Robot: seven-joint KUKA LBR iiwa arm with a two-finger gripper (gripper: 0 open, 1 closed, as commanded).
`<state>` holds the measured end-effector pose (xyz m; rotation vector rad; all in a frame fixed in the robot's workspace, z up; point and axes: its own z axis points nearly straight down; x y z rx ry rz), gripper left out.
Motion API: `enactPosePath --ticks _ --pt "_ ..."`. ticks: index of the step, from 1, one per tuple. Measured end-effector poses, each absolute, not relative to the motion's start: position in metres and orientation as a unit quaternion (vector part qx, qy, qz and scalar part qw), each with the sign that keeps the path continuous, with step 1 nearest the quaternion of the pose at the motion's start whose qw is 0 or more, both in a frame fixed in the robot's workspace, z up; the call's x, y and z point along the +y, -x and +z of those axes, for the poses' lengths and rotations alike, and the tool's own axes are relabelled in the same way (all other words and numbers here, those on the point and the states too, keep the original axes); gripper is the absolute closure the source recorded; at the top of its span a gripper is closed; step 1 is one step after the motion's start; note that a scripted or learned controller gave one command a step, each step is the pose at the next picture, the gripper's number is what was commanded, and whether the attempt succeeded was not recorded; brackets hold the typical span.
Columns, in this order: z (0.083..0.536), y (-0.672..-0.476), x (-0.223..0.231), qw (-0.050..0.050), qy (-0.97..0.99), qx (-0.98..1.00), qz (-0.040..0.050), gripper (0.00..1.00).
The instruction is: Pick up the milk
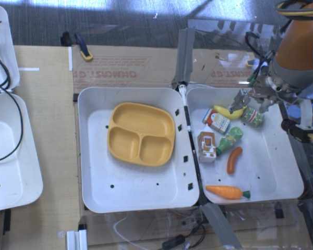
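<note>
1. Nearest the camera, a carrot (227,192) lies along the front edge of the right bin (281,184).
2. Behind it in that bin sit a red sausage (233,160), a green bottle-shaped toy (229,139), and two small cartons.
3. My reading is that the milk (206,147) is the white carton with a brown panel, near the bin's left wall, just beside the green toy.
4. A second carton, red and white (217,121), lies further back, touching a banana (229,111).
5. At the bin's back right, the gripper (254,104) hovers above a green can (253,116), well apart from the milk.
6. Doing this step well likely means travelling left and forward, then descending squarely over the carton, clear of the green toy.
7. Cables and glare clutter the wrist, so I cannot tell whether the jaws are wide or narrow.
8. A yellow divided plate (141,134) sits in the left bin (91,155).
</note>
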<state>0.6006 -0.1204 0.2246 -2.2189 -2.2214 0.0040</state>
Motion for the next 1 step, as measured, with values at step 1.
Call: enactPosePath --ticks 1 --pt "0.1183 -0.5583 -0.0964 -0.005 0.699 -0.715 -0.0035 0.0"
